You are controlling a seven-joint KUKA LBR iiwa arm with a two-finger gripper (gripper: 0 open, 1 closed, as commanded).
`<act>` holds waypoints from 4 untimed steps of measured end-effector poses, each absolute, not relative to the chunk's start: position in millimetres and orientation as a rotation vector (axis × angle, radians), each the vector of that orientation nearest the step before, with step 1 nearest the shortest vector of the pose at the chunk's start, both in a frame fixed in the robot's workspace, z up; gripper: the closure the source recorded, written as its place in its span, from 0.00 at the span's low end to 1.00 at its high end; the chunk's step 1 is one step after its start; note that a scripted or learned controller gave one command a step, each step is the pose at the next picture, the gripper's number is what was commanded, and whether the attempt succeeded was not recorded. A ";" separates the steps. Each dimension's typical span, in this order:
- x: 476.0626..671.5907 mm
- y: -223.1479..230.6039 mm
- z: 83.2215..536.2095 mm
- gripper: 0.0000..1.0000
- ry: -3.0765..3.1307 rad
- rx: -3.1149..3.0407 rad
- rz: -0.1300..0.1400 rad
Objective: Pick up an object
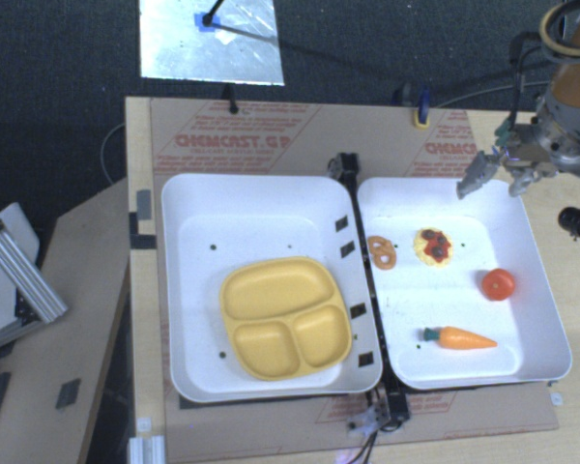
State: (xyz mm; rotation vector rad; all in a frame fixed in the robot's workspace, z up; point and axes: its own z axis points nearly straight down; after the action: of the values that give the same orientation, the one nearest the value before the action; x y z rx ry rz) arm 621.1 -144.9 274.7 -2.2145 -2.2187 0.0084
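Two shallow white bins are seen side by side on the tabletop (271, 129), which is covered by a brown printed sheet. The left bin (188, 211) is occupied by a yellow divided tray (285, 315) with three compartments, lying toward the 5 o'clock part of that bin. Four small things are spread in the right bin (536, 259): a pretzel (381, 251) near the bin's left wall, a small round pizza-like piece (433, 246) just at 3 o'clock of the pretzel and apart from it, a red tomato (498, 284) toward the right wall, and an orange carrot (461, 337) with a green top lying on its side at about 6 o'clock of the pizza-like piece. The arm (572, 75) is seen at the upper right, and its jaws (498, 177) are poised above the bin's far right corner, at roughly 1 o'clock of the pizza-like piece and well apart from every item. The two fingers are spread apart, and nothing is seen between them. A shiny foil-like square (211, 29) is laid on the dark floor beyond the tabletop at 12 o'clock.
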 end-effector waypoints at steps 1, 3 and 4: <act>623.0 -144.6 281.1 0.00 -2.227 -2.218 -0.001; 627.9 -147.8 177.2 0.00 -2.223 -2.219 0.002; 626.0 -146.2 135.5 0.00 -2.222 -2.219 0.002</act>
State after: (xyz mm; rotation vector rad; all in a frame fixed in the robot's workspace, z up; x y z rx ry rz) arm 626.0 -146.2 135.5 -2.2189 -2.2225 0.0019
